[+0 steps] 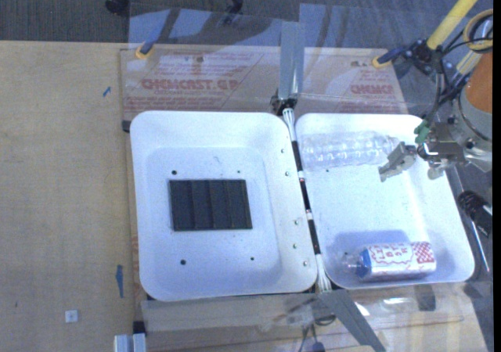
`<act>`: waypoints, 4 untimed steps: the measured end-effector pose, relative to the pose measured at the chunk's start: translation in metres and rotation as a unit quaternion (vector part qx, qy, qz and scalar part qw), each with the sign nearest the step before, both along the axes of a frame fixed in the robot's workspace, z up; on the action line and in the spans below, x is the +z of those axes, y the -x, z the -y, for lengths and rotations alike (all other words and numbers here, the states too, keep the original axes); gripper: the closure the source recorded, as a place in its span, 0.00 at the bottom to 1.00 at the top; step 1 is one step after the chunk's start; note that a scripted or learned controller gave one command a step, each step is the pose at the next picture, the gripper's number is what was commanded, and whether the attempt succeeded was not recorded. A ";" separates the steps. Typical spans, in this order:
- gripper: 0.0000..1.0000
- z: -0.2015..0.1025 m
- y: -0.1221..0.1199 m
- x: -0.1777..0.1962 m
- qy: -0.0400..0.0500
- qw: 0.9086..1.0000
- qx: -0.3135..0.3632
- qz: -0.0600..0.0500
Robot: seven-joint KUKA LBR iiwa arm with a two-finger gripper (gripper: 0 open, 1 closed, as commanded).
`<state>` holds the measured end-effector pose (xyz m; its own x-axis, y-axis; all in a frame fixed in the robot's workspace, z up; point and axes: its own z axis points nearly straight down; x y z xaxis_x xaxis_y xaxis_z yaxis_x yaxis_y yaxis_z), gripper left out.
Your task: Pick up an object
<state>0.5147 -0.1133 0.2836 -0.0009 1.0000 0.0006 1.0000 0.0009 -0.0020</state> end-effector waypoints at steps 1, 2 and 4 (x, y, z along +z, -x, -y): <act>1.00 0.001 -0.001 0.010 0.001 1.000 -0.001 0.001; 0.00 0.001 -0.001 0.010 0.001 1.000 -0.001 0.001; 0.00 0.094 0.031 -0.188 -0.002 0.998 -0.065 0.003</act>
<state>0.4837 -0.2074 0.0958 0.1279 0.9918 0.0059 0.9918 -0.1279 0.0033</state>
